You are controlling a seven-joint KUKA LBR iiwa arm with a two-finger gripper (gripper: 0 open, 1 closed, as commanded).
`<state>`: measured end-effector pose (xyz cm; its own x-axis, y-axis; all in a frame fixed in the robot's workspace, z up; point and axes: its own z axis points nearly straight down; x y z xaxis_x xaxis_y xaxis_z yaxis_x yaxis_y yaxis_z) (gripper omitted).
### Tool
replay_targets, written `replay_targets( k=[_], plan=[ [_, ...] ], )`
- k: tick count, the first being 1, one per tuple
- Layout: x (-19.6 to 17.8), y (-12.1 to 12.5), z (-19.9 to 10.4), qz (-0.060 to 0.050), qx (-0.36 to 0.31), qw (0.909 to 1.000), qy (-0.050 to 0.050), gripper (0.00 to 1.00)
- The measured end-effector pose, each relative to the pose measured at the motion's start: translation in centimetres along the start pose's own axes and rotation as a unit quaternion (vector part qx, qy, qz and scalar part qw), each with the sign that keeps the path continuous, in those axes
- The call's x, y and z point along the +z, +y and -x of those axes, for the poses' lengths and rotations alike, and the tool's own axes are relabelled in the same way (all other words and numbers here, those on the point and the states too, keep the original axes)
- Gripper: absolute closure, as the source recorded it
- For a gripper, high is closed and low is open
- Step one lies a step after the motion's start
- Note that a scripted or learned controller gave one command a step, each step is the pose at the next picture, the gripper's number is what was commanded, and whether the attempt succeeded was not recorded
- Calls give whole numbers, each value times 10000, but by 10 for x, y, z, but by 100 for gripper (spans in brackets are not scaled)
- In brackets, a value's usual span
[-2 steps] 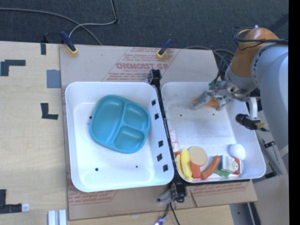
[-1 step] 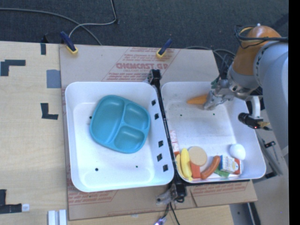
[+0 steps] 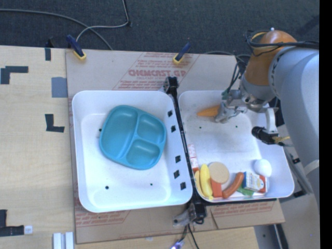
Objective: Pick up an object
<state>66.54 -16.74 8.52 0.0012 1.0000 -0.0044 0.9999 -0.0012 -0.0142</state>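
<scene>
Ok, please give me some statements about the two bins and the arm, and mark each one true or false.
1. The blue plate lies in the left bin. True.
2. The blue plate has no compartments. False: it is divided into three.
3. The orange carrot-like piece lies in the right bin, beside the hand. True.
4. The banana lies in the left bin. False: it is in the right bin's near edge, with the other toy food.
5. The white egg rests on the blue plate. False: it lies in the right bin.
</scene>
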Motion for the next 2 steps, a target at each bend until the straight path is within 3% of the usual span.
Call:
replay_targets(
  k=[1, 2],
  plan=[
    [0, 0, -39, -2, -3, 10000, 4, 100],
    [0, 0, -47, 6, 6, 10000, -15, 100]
  ],
)
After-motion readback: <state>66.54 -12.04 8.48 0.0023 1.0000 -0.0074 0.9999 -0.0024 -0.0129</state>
